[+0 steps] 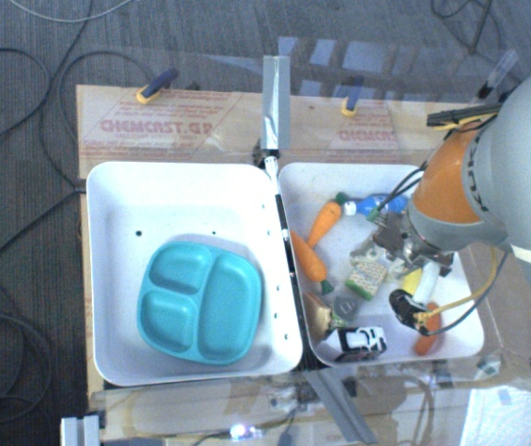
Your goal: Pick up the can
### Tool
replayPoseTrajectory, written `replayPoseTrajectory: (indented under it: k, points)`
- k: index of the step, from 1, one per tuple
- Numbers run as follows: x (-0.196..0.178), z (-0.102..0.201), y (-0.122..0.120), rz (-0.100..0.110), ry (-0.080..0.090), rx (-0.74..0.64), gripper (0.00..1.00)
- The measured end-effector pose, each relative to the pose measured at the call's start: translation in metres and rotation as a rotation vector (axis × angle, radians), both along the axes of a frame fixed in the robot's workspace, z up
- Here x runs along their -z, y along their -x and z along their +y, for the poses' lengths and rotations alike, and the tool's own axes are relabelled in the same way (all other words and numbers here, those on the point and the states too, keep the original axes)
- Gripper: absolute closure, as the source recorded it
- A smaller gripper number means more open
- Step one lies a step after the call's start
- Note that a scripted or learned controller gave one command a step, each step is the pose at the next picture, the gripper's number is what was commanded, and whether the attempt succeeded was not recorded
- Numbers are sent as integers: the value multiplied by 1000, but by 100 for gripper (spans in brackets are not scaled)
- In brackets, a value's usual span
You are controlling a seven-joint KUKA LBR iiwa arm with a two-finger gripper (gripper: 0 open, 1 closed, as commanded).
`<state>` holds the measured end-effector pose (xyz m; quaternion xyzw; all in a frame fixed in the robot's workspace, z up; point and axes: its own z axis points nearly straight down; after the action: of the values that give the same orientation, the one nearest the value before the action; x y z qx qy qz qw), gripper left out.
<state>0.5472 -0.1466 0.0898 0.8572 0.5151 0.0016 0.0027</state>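
The can [345, 304] shows as a small grey round top with a dark body, low in the right bin [451, 342] near its left wall. My gripper [383, 248] hangs over the middle of that bin, up and to the right of the can and apart from it. Its tip is just above a pale patterned packet [368, 275], which lies between the gripper and the can. The wrist hides what is directly under the gripper.
Two orange carrots [310, 256] [324, 221] lie along the right bin's left side, a blue-and-white bottle [373, 205] at its back. A black-and-white toy [363, 340], a yellow piece [415, 280] and a red piece [423, 345] lie near the front. The left bin [117, 203] holds a teal divided plate [200, 300].
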Motion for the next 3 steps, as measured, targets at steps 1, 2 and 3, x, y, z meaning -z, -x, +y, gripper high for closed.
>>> replayPoseTrajectory:
  k: [1, 2, 3]
  points:
    - [-114, -18, -104, 9, 2, -67, 100]
    - [-125, 8, -97, 10, -1, 5, 100]
    - [-109, 23, -104, 11, 2, 10, 100]
